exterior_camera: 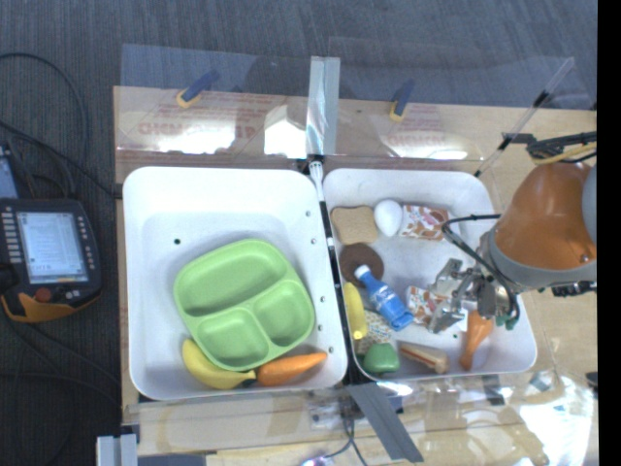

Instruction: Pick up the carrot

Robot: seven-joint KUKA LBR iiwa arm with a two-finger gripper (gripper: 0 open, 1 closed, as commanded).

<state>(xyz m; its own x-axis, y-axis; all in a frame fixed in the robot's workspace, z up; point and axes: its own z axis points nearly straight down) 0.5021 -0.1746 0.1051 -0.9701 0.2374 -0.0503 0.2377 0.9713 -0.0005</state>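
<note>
The grey arm with its orange band [548,216] reaches in from the right and bends down over the right white bin [505,362], its metal pincer [456,304] low among the clutter; whether it is parted or closed cannot be told. A slim orange carrot [474,341] lies just beside it near the bin's front right corner. A second orange carrot [289,367] rests in the left white bin [155,212], touching the green divided plastic plate [245,302] and a yellow banana [213,369].
</note>
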